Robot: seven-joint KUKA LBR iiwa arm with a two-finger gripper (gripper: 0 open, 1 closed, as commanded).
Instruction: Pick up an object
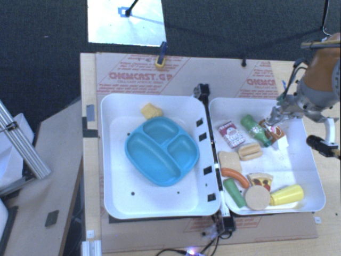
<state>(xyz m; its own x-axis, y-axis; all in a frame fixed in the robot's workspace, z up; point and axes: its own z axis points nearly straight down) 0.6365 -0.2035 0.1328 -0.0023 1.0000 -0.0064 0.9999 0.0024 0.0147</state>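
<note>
The right bin (311,169) holds several toy foods. Among them are a red and white box (232,134), a green bottle (254,129), a bun (250,151), a toast slice (229,160), an orange sausage (234,176), a green vegetable (233,192), a pizza slice (260,181), a round tan disc (257,197) and a yellow bottle (286,194). My gripper (277,117) hangs low over the bin's back right part. It is just above a brown and orange packet (274,134), beside the green bottle.
The left bin (114,143) holds a blue divided plate (161,150) and a small yellow piece (151,111) behind it. A black divider with clips (209,137) runs between the bins. A yellow clamp (160,62) sits on the board behind them.
</note>
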